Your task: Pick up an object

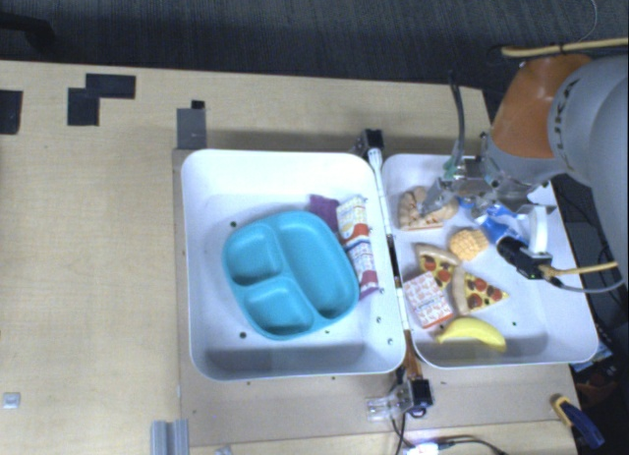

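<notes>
Wooden bench (88,247) carries two shallow white bins; landmark is the right-hand white plastic bin (570,345). Grey arm with orange band (550,114) reaches over its far side, tool (462,186) low over the far-left corner, by a pale flat snack-like item (425,207). Can't tell the tool's opening, and nothing is visibly held. Step in hand looks like the approach or descent onto a pick. Other candidates in that bin: yellow toy banana (472,333) at the near wall, toy pizza slice (482,292) mid-bin, round waffle-textured biscuit (468,244) just beyond it. Next: settle on one item, centre over it, close, lift.
</notes>
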Tool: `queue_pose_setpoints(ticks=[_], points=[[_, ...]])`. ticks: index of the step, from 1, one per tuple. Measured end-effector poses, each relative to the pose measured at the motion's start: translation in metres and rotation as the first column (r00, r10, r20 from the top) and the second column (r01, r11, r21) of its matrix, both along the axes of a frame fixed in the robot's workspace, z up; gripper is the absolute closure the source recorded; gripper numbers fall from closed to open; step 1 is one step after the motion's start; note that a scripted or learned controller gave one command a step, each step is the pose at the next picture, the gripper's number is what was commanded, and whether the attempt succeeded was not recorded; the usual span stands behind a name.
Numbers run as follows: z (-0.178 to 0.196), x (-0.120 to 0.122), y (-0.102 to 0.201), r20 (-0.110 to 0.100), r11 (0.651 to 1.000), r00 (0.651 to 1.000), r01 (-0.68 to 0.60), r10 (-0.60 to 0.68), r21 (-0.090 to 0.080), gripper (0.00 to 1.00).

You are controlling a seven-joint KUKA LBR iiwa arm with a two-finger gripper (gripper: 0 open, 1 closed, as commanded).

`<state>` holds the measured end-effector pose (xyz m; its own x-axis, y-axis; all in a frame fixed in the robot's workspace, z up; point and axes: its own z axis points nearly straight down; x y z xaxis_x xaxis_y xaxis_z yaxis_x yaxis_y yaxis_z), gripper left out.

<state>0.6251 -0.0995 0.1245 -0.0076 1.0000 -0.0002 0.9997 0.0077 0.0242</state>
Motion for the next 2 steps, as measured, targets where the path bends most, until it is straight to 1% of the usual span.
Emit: queue_pose_setpoints(ticks=[1, 2], points=[[0.0113, 0.0013, 0.0008, 0.003, 1.000, 1.000, -0.002, 0.002, 0.001, 1.00], [0.0113, 0.0013, 0.0008, 0.003, 1.000, 1.000, -0.002, 0.002, 0.001, 0.00]])
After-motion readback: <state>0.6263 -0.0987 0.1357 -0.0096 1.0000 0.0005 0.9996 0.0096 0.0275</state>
